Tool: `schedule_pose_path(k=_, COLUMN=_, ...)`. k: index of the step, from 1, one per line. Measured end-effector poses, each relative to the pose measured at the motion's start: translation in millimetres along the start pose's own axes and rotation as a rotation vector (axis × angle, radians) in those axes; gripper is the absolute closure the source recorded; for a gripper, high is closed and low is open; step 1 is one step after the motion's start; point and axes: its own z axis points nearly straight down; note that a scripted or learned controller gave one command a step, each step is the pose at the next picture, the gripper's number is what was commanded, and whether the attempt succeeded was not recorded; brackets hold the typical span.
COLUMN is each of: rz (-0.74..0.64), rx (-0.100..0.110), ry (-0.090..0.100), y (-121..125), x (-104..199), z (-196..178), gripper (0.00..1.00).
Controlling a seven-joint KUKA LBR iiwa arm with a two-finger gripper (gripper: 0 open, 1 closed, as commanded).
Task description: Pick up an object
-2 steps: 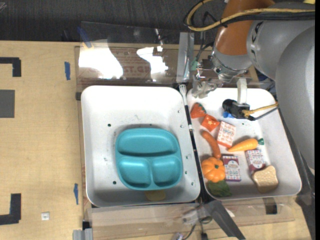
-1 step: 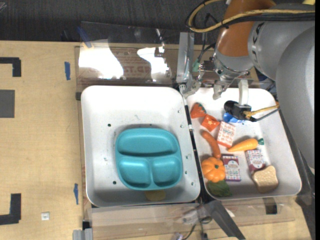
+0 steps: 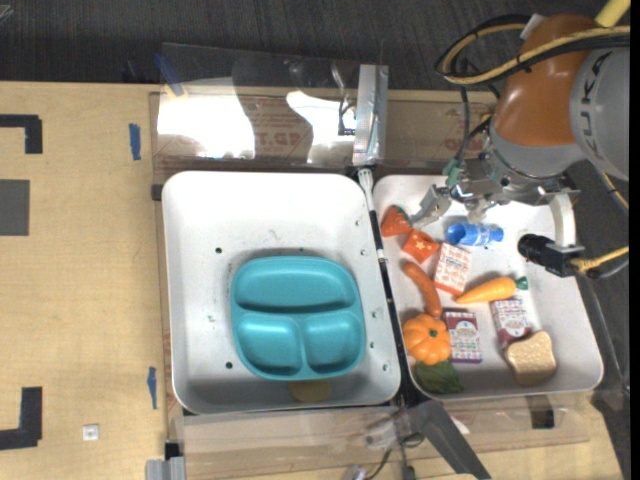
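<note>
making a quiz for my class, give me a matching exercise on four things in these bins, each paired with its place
Things:
1. teal tray
2. pumpkin
3. bread slice
4. blue bottle

Places:
A. near right corner of the right bin
B. far part of the right bin, just under the gripper
C. left bin
D. near left part of the right bin

Pairs: 1-C, 2-D, 3-A, 4-B

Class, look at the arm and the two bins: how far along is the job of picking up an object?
Done: the end effector has reached the top of the right bin. In hand: nothing shows between its fingers; it hangs open above the blue bottle. Left: the grasp and the lift. The carrot, pumpkin and bread lie in the bin, and the teal tray sits in the left bin.
</note>
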Motion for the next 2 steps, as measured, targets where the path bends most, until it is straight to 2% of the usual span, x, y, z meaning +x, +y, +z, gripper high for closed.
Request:
schedule_pose_path(k=1, rz=-0.098, rx=-0.016, ry=-0.005, y=-43.1, x=-29.8, z=98.1, gripper=0.00)
schedule_pose_path(k=2, rz=-0.011, rx=0.023, ry=0.009, y=26.6, x=-54.9, z=108.3, gripper=0.00)
